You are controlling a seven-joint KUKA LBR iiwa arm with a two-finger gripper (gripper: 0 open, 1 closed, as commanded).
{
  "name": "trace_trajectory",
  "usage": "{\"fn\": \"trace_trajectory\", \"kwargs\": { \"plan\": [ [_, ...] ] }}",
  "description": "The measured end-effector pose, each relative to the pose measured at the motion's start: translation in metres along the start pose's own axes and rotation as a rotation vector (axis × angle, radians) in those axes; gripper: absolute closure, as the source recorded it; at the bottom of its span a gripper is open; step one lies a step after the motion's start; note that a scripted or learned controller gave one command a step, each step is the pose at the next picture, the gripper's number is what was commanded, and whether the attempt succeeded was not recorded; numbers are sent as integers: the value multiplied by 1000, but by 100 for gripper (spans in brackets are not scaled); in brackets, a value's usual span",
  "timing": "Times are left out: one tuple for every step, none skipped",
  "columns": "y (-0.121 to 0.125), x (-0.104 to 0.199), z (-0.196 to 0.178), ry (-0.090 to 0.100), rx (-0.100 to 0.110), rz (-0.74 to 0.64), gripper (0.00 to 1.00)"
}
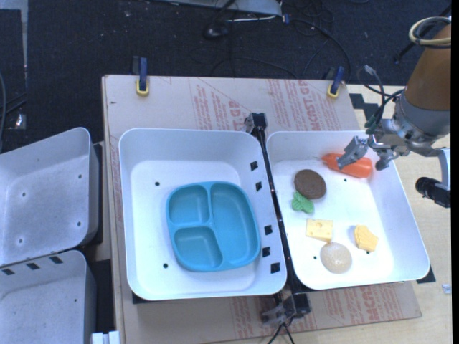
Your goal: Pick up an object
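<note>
Two white bins [136, 149] sit on the tabletop. At the upper right, the pincer [371, 155] hangs spread open, maybe touching the orange carrot [344, 163]. Next it must squeeze and lift.

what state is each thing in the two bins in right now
end effector: open, fingers straddling the orange carrot-shaped toy
orange carrot-shaped toy: lying flat, far side of right white bin
round brown patty: flat
small green leafy piece: beside patty
blue three-compartment plastic tray: upright in left white bin
</note>
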State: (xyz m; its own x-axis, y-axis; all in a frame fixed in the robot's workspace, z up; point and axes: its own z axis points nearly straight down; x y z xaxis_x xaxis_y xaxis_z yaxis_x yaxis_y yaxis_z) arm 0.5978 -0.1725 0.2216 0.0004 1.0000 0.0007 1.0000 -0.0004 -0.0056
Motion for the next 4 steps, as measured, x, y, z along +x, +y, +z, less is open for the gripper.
{"fn": "trace_trajectory", "kwargs": {
  "plan": [
    [2, 5, 63, 0, -1, 0, 0],
    [4, 6, 107, 0, -2, 0, 0],
    [5, 6, 93, -2, -7, 0, 100],
    [9, 2, 49, -3, -11, -2, 100]
  ]
}}
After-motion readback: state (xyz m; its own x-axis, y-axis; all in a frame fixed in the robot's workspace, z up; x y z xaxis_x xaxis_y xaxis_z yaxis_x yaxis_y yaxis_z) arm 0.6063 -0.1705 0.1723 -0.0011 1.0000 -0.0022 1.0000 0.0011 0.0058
